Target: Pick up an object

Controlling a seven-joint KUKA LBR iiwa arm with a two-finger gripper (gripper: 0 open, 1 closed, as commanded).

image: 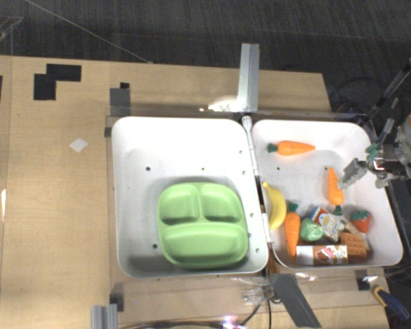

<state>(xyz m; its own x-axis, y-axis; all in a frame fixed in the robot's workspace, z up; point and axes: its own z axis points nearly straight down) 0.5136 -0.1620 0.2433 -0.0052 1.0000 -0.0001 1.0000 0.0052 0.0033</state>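
Note:
The right bin holds toy food. An orange carrot lies near its back wall. A smaller carrot lies upright in the picture toward the middle right. Along the front sit a yellow banana, a third carrot, a green item, a small printed carton, a red strawberry, a brown waffle-like piece and a white bottle on its side. My gripper hangs over the bin's right side, just right of the smaller carrot, with nothing visibly held.
The left bin holds a green divided plate at its front. A metal post stands behind the wall between the bins. Wooden bench top stretches to the left.

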